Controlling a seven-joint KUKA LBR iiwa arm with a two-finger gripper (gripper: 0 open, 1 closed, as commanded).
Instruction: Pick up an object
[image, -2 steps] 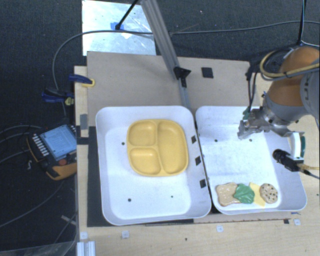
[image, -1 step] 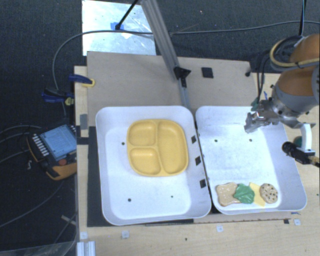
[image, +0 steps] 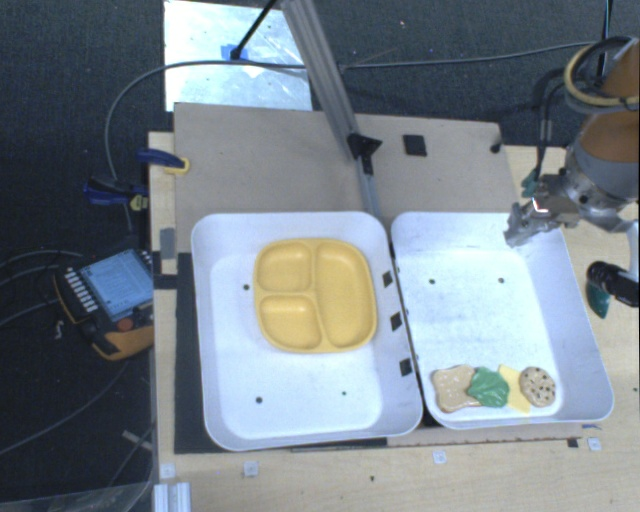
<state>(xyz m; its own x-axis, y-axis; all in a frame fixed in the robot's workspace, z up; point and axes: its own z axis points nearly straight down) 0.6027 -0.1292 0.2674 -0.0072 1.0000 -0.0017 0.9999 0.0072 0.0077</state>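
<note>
Several toy food pieces lie along the near edge of the right bin (image: 480, 290): a tan toast slice (image: 453, 388), a green leaf (image: 489, 387), a yellow piece (image: 515, 390) and a chocolate-chip cookie (image: 538, 385). My gripper (image: 522, 229) hangs over the bin's far right corner, well away from the food, with nothing seen in it. The grey arm and its orange band (image: 610, 140) rise behind it at the right edge.
The left bin (image: 230, 400) holds a yellow three-compartment plate (image: 315, 295). A metal pole (image: 330, 80) slants across the back of the bench. Clamps (image: 160, 160) and a blue-screened device (image: 110, 285) lie off the bench at the left.
</note>
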